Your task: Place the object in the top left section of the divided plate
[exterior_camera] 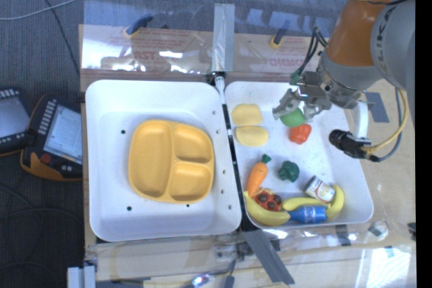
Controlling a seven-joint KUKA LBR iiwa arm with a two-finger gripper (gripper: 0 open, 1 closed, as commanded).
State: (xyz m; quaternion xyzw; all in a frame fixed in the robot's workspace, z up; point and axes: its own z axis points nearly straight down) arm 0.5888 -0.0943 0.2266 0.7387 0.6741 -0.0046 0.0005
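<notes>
Far left, on grey carpet: a teach pendant (57, 138) and trailing cables. In the left bin (108, 145), a yellow divided plate (170, 160), long axis running left to right, one large section on the left, two smaller on the right, bare white floor all round it. In the right bin (351, 199): two pale yellow pieces, carrot (256, 177), broccoli (289, 171), bananas, small bottle. Far right, gripper (295, 106) low over a green object (293, 119), touching it; a red pepper (300, 133) just beside. Fingers spread or pressed: cannot tell.
</notes>
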